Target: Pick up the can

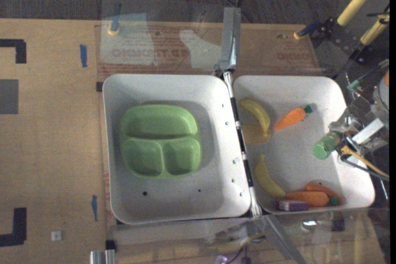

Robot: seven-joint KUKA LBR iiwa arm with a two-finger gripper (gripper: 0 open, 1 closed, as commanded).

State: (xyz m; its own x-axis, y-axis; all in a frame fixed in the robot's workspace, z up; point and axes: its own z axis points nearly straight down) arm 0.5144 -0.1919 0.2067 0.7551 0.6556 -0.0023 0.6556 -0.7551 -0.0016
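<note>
The can (322,148) is a small green cylinder on the right side of the right bin (281,85), near that bin's right wall. My gripper (339,141) reaches in from the right edge and sits right against the can's right side. The wrist parts hide where they meet, so I cannot make out whether the can is gripped. The can looks tilted, its round end facing the camera.
The right bin also holds two yellow bananas (258,116) (268,177), an orange carrot (291,118), a second carrot (309,198) and a purple block (292,206) along the front wall. A green divided plate (161,140) lies in the left bin (117,133).
</note>
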